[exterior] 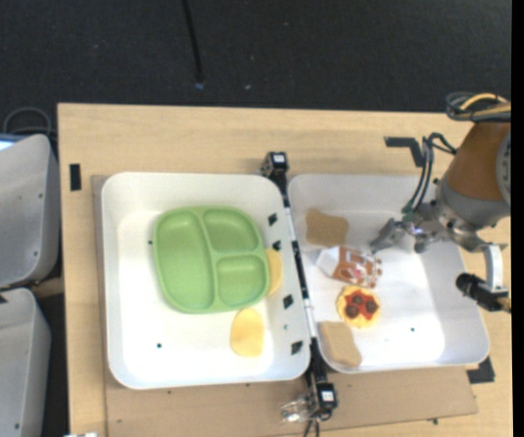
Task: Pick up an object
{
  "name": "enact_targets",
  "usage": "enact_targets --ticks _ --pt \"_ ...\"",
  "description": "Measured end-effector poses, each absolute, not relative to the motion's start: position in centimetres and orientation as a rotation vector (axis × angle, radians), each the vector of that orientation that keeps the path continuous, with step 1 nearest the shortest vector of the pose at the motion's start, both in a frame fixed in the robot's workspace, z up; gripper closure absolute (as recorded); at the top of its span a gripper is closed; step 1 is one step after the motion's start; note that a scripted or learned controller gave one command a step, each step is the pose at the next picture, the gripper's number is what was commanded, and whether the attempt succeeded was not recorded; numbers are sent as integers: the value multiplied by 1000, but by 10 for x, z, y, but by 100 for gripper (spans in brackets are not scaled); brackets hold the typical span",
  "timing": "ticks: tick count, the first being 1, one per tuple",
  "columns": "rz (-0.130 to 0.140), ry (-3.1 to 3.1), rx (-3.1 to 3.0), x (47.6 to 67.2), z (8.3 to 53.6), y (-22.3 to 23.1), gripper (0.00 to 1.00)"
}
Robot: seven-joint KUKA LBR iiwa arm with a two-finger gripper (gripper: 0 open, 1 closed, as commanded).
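In the right bin [444,335] lie a tan slice of bread [326,227], a clear wrapped packet with red print [357,267], a small round pastry with dark red topping [359,306] and a brown piece [339,343] at the front left corner. My gripper [387,238] hangs over the right bin's middle, just right of and above the packet. Its fingers look spread, with nothing between them. The left bin [125,335] holds a green divided tray [212,258], a yellow piece [247,331] in front of it and a yellow sliver [275,269] at its right rim.
The grey arm with its orange band [478,167] reaches in from the right, over the right bin's far right part. A divider with black clips [291,271] separates the bins. Cables [426,162] run along the arm.
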State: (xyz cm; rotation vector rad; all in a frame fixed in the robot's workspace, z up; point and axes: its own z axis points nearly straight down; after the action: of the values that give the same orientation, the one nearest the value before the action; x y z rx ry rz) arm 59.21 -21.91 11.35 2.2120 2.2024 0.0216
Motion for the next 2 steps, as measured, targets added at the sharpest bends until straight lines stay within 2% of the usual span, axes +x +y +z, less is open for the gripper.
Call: enact_targets --ticks 1,2 --pt "4 2211 2222 586 118 -220 100" --pt "3 2210 2226 584 163 -224 100"
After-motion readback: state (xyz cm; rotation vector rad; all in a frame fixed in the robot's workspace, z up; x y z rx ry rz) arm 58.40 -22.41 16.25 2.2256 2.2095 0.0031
